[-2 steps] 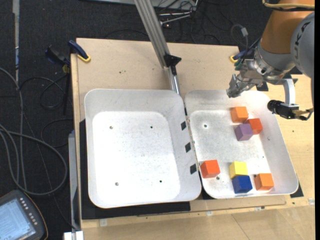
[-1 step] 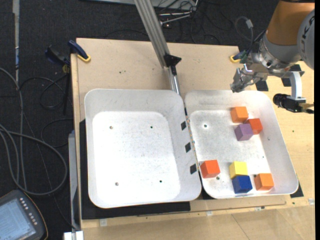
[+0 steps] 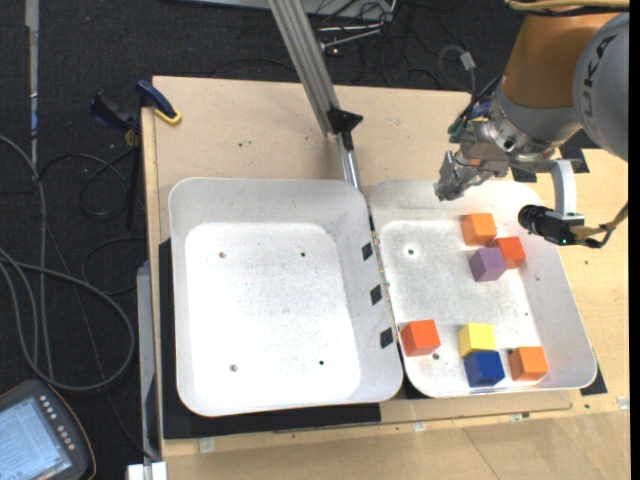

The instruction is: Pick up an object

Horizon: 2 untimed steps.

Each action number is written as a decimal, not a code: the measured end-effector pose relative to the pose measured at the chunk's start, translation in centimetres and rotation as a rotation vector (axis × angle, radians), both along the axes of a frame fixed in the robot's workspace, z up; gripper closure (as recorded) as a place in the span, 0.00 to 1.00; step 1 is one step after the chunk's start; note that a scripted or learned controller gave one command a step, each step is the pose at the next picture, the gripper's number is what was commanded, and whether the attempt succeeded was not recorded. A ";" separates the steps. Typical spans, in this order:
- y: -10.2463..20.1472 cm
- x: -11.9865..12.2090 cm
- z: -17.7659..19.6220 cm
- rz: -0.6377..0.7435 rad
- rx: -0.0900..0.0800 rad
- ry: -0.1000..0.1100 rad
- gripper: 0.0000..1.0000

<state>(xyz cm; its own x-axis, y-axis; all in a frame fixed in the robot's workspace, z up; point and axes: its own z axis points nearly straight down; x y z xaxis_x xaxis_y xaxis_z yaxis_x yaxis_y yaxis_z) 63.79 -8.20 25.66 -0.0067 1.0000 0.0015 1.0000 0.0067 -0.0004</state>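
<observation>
Seven blocks in right bin (image 3: pixel 560 298); nearest, orange block (image 3: pixel 478 228), sits toward near edge from gripper (image 3: pixel 455 186); jaw state unreadable.

Matt pale wood is seen on the bench (image 3: pixel 260 138); smooth, speckled white plastic on the bins (image 3: pixel 265 298).

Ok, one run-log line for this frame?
claw: above right bin far rim | blocks: seven in right bin | nothing seen held

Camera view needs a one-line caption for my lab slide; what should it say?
Grey KUKA arm's gripper hovers over the right white bin's far edge, near an orange cube and purple cube.
</observation>
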 end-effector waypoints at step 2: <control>7.8 -6.0 -0.5 0.000 0.000 0.002 1.00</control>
<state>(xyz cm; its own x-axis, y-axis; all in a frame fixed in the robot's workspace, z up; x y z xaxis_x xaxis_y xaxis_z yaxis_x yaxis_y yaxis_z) 57.76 -0.35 25.19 -0.0064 1.0000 0.0012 1.0000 0.0064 -0.0029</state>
